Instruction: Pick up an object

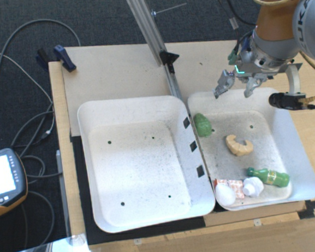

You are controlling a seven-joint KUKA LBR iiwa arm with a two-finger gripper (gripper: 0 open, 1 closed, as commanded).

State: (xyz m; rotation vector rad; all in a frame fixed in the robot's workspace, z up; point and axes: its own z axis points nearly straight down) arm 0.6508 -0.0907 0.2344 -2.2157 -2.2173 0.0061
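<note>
My gripper (235,87) hangs over the far rim of the right bin (290,138), open, with nothing between its two fingers. Inside that bin a green rounded object (203,125) lies against the left wall. A tan curved piece (239,145) rests near the middle. Along the near wall lie a green bottle (270,177) with a white cap, a white rounded object (253,186) and a red-and-white packet (227,190). All of these sit below and apart from the gripper.
The left bin (133,163) lies beside the right one, parted by a shared rim with black clips. A slanted metal rail (152,35) crosses the bench behind the bins. Cables and a handheld pendant (3,180) lie on the floor to the left.
</note>
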